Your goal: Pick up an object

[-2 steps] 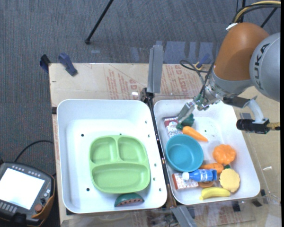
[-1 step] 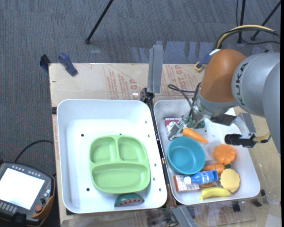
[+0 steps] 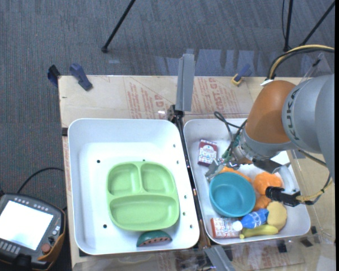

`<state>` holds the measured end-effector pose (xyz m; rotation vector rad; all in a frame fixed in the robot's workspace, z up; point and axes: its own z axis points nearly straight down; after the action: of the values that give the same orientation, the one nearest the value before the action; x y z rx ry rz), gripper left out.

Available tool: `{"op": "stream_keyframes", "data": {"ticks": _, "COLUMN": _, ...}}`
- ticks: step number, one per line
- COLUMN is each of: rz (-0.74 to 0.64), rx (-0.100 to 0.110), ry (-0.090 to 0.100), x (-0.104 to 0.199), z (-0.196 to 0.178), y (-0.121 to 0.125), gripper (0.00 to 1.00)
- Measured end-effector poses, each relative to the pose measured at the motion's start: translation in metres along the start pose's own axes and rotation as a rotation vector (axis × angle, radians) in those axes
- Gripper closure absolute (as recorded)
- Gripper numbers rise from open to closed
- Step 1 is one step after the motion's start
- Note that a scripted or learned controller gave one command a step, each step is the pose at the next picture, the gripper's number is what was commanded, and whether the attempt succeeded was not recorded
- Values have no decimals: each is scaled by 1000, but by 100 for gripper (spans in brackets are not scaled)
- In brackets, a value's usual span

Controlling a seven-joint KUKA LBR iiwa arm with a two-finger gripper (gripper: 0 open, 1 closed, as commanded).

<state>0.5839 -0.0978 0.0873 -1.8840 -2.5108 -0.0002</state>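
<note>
- Logging from my remote station, left bin [image 3: 79, 151]: green divided plate [image 3: 142, 195] in the middle; a teal-edged piece [image 3: 154, 239] at the near wall.
- Right bin [image 3: 302, 222]: small red box [image 3: 207, 152], blue bowl [image 3: 232, 194], orange ball [image 3: 268, 183], blue-capped bottle [image 3: 254, 219], banana [image 3: 260, 230].
- Gripper [image 3: 221, 165] over the bowl's far-left rim, beside the red box; I cannot tell its jaw state.

Two bins [image 3: 79, 151] are counted, one green plate [image 3: 142, 196], one blue bowl [image 3: 232, 194], one bottle [image 3: 252, 219], one banana [image 3: 260, 230], one red packet [image 3: 207, 151].
</note>
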Motion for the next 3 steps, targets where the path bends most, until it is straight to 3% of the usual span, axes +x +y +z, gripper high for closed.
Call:
{"op": "stream_keyframes", "data": {"ticks": 1, "rz": 261, "rx": 0, "ry": -1, "x": -20, "z": -19, "y": 4, "gripper": 0}}
{"op": "stream_keyframes", "data": {"ticks": 2, "rz": 448, "rx": -9, "ry": -3, "x": -68, "z": -4, "y": -37, "gripper": 0}}
{"op": "stream_keyframes", "data": {"ticks": 3, "rz": 466, "rx": -1, "ry": 1, "x": -68, "z": -1, "y": -44, "gripper": 0}}
